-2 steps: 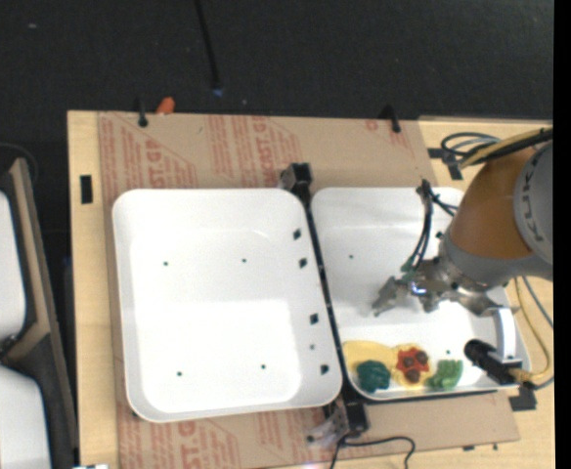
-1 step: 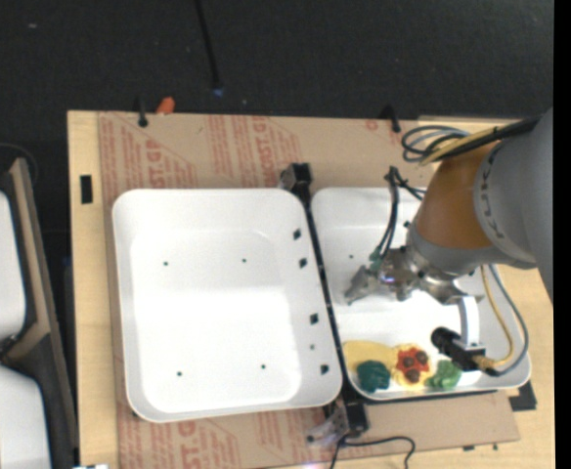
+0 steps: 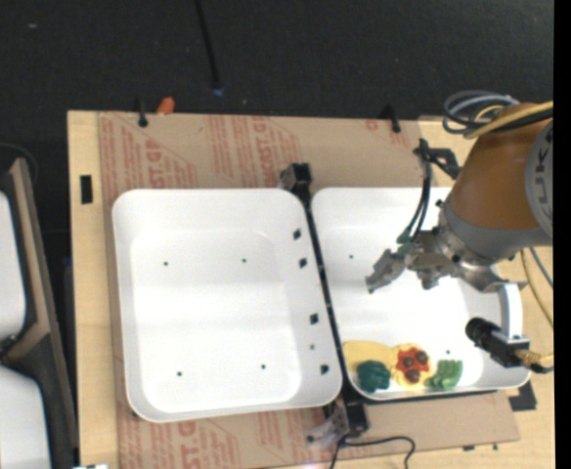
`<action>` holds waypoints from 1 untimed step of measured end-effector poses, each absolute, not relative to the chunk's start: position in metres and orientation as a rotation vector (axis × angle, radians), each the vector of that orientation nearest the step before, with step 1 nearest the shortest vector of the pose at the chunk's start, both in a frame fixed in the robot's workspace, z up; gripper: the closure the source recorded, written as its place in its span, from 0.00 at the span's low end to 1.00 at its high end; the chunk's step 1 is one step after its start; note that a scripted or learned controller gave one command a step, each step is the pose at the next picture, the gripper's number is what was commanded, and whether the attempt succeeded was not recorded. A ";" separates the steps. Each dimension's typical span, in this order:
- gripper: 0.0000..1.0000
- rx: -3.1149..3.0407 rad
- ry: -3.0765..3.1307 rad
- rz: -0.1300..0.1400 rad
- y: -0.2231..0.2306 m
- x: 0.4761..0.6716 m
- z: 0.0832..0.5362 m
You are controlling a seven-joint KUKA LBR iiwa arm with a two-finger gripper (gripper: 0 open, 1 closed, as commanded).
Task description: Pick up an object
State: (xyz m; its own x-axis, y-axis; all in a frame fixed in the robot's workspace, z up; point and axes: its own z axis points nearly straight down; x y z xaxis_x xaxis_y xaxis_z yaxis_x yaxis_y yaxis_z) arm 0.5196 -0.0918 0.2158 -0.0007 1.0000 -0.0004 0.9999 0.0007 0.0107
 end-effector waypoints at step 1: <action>0.00 2.218 2.217 0.007 -0.096 0.491 0.274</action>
